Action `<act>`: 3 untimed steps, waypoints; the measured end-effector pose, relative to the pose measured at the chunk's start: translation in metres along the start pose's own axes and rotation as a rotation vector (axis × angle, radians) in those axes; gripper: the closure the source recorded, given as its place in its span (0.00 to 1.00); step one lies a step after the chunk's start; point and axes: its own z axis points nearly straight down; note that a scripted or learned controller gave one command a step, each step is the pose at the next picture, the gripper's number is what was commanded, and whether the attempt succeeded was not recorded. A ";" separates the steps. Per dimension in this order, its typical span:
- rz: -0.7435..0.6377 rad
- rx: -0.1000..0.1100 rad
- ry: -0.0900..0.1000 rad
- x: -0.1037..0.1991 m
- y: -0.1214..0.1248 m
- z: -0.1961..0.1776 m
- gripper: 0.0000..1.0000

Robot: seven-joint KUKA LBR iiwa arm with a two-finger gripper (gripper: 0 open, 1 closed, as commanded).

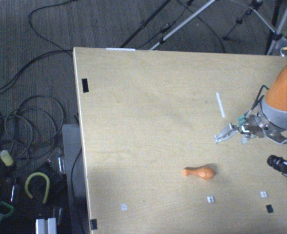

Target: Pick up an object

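We judge orange pear-shaped object (200,172) light, smooth, possibly soft; grasp fat right end. Gripper (222,136) hovers far-right of it, fingers narrow, nothing held.

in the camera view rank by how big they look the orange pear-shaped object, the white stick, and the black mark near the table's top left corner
1. Orange pear-shaped object, largest.
2. White stick, about as long but much thinner.
3. Black mark, smallest.
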 end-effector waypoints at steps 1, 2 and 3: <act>0.053 0.001 -0.003 -0.011 0.057 0.101 0.00; -0.084 -0.001 -0.003 0.037 0.079 0.101 0.00; -0.253 -0.001 -0.004 0.086 0.101 0.100 0.00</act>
